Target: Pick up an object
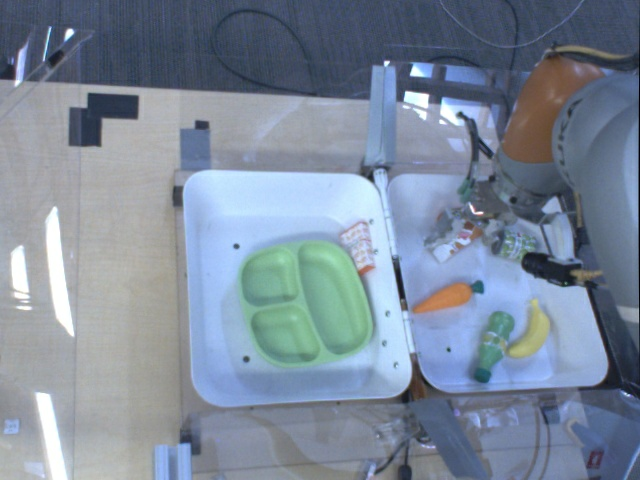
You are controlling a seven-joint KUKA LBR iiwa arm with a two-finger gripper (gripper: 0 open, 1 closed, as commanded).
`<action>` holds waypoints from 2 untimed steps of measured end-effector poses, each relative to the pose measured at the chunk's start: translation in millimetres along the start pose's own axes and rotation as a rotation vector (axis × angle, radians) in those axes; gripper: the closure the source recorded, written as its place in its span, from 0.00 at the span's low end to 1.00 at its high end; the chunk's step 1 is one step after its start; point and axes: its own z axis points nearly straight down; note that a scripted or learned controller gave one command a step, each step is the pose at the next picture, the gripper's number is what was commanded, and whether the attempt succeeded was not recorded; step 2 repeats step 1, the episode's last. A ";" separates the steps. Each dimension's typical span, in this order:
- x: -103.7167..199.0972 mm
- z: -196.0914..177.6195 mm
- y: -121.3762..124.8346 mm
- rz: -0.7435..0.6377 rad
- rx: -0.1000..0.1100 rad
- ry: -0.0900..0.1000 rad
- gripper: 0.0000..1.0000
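— Where are your fingers right now?

— My gripper (478, 205) is down in the right bin (590, 368), at its far end, over a crumpled silvery packet (455, 236). Whether I am spread or pinched I cannot tell; my own wrist covers the tips from above.

— So have you got the packet?

— I would not claim it. It lies touching or just under me, but nothing shows it clamped between me.

— What else is close by?

— A small green and white thing (514, 243) just beside the packet, too blurred and half covered by my arm to name. Nearer the camera lie a carrot (445, 298), a green bottle (492, 345) and a banana (532, 330), loose and apart, so each could be taken singly, I judge.

— And the other side?

— The left bin (210, 368) bears a green divided plate (303, 304), with a small red and white packet (358, 245) at its far corner against the wall between the bins.

— Why that packet, then?

— My guess: it sits directly below me. Flat and crinkly, it may slip.
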 end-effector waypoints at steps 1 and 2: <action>67.3 -88.6 21.1 -0.023 -0.109 -0.047 1.00; 67.3 -88.6 21.1 -0.023 -0.109 -0.047 1.00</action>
